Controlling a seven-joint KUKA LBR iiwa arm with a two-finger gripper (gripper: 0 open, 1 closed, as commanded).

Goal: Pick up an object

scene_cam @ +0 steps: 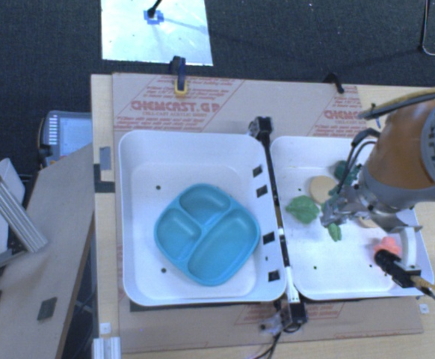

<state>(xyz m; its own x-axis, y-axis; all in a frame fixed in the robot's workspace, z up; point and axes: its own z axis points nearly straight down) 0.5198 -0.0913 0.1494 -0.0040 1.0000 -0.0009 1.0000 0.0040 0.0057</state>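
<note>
Now, the gripper (pixel 335 214) hangs low over the right bin (pixel 329 294), and everything is measured from it. Whether the claw is spread or closed I cannot tell from this angle, and I see nothing clearly clamped in it.

Closest in is the small green piece (pixel 335 232). It sits just beside the gripper's tip, on the side nearer the camera, possibly touching it, though that is too fine to call. Its long axis runs roughly from the camera's side away, in line with the tip. That looks like the target, and the move likely turns on that tiny offset toward the camera.

Next out is a green leafy piece (pixel 303 208), near the gripper on its view-left side. A tan disc (pixel 321 188) lies a little beyond that. A dark green piece (pixel 342 172) sits on the gripper's far side, partly under the arm. A pink piece (pixel 388 244) lies off to the view-right.

Farthest from the gripper, well apart in the left bin (pixel 139 200), rests a blue divided plate (pixel 206 234).
</note>
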